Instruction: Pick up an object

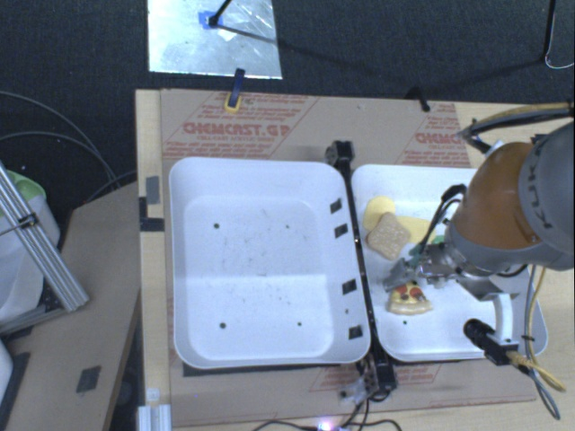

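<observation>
Jaws (406, 275) hover low in the right bin (431, 344); whether they are parted cannot be told. A toy pizza slice (409, 300) lies just below them, a cracker (389, 235) just above.

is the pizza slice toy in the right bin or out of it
In. The pizza slice toy lies flat on the floor of the right bin, near the divider, just below the gripper.

arm (530, 209): showing a grey shell, rounded
band (490, 196): wrapping it in glossy orange, wide
cables (512, 115): running black and yellow along its top
gripper (415, 269): showing dark metal with a green spot
</observation>
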`<state>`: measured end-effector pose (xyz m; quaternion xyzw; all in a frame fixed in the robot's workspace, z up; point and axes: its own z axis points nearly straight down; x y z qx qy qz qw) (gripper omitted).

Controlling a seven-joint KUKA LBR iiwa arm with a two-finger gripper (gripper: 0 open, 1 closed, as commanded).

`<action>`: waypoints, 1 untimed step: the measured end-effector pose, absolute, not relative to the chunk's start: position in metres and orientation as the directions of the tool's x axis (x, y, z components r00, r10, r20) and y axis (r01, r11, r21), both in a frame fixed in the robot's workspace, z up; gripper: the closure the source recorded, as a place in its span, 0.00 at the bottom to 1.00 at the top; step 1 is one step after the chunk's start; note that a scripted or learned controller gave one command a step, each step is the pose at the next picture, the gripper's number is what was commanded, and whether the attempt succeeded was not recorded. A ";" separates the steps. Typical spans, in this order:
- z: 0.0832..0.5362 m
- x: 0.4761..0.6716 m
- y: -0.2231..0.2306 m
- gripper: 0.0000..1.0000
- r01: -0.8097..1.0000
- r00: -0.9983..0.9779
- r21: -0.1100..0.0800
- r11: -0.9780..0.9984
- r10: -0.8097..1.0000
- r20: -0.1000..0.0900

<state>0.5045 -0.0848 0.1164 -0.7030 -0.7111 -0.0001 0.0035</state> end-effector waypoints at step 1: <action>0.188 0.543 0.015 0.00 1.000 -0.016 0.010 0.016 1.000 0.005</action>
